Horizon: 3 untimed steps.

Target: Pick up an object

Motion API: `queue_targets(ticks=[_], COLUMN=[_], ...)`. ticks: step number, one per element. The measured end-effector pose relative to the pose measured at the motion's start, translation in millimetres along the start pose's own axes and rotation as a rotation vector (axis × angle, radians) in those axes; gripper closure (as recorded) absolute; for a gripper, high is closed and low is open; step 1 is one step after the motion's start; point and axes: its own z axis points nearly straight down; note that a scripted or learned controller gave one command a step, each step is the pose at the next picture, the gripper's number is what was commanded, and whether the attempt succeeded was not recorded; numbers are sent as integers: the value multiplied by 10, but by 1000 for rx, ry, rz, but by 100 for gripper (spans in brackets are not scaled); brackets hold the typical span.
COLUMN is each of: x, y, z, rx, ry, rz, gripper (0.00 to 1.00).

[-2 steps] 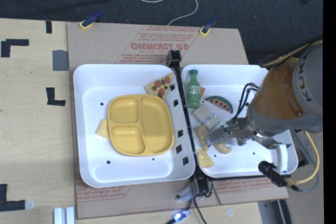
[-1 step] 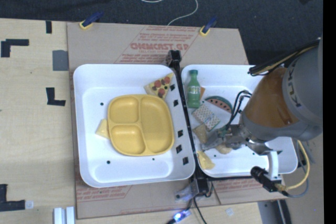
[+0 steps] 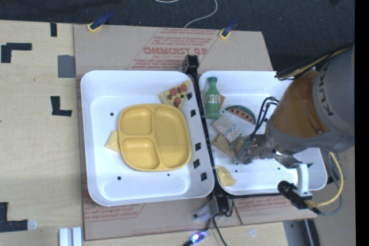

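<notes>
Gripper (image 3: 241,154) low in right bin (image 3: 262,178), over clutter near checkered packet (image 3: 228,128); jaw state cannot tell, grasp not visible. Green bottle (image 3: 213,97) and watermelon slice (image 3: 240,114) behind it, yellow wedge (image 3: 225,177) at front wall. Left bin (image 3: 95,124): yellow divided plate (image 3: 154,137), pizza slice (image 3: 176,94) at back right

A robotics lab bench; two white bins (image 3: 92,124) clamped on cardboard (image 3: 173,49). Black tape marks (image 3: 57,105) dot the wooden tabletop; a cable (image 3: 184,0) trails across.
</notes>
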Motion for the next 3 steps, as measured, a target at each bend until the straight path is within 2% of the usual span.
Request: queue_targets(ticks=[1, 2, 3], x=[56, 27, 34], y=[61, -25, -25], z=[-595, -1152, -1301], rx=[-4, -5, -1], ry=[0, 0, 1], rz=[-2, -1, -1], gripper=[100, 100, 100])
